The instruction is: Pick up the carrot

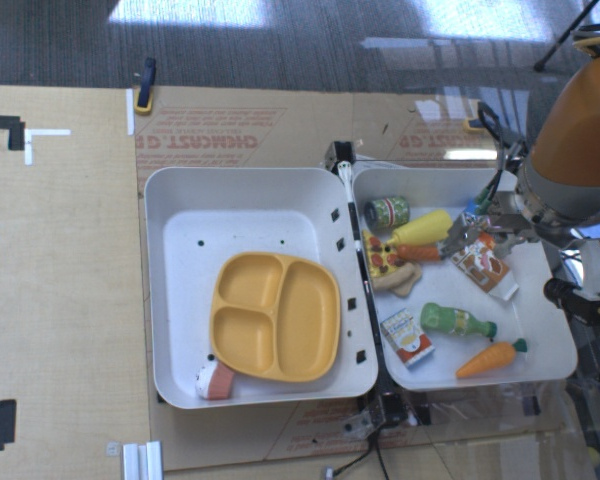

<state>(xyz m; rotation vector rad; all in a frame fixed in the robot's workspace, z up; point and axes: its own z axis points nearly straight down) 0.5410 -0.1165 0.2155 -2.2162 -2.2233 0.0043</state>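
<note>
We see the arm (pixel 580 138) over the right bin's (pixel 552 368) far side, its jaws near the top of that bin among the toys; we cannot tell whether they are spread or pressed together. The carrot (pixel 488 358) lies well apart from them, toward the near rim, just beyond the green bottle (pixel 456 319). We judge they should travel there, align across the carrot's narrow width, and clear the bottle. Nearer the jaws sit a banana (pixel 423 228), can (pixel 387 211) and packet (pixel 483 266). The left bin (pixel 170 268) holds a yellow tray (pixel 276 315).
</note>
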